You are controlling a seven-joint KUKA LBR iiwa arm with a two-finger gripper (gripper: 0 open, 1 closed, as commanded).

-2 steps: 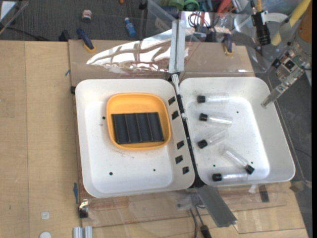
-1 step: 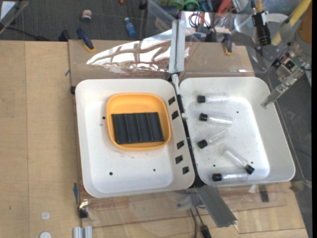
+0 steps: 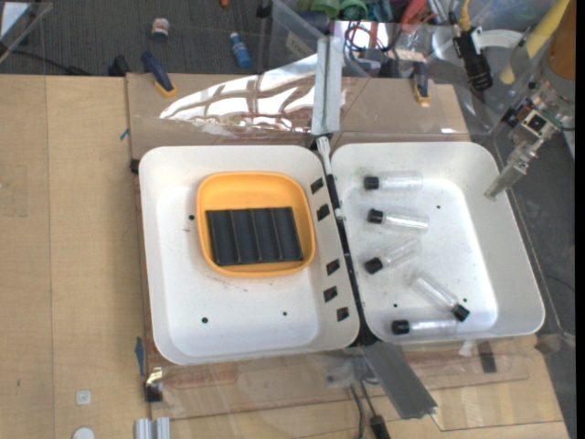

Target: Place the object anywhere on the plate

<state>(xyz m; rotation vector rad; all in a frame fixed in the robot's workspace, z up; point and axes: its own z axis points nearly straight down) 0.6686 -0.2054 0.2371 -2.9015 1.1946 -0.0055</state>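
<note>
An orange plate (image 3: 256, 187) lies in the left white bin (image 3: 174, 273), with a black ridged insert (image 3: 252, 235) resting on it. Several clear tubes with black caps are scattered in the right white bin (image 3: 494, 245); one tube (image 3: 395, 183) is at the top and another tube (image 3: 426, 325) lies along the front wall. My gripper (image 3: 501, 183) hangs over the right bin's far right rim, above and to the right of the tubes, well away from the plate. Nothing shows between its tips.
A row of black clips (image 3: 330, 245) runs along the divider between the bins. A clear crate of colourful items (image 3: 366, 3) stands behind the bins, beside cables and a metal bracket (image 3: 326, 85). Bare wooden bench lies to the left.
</note>
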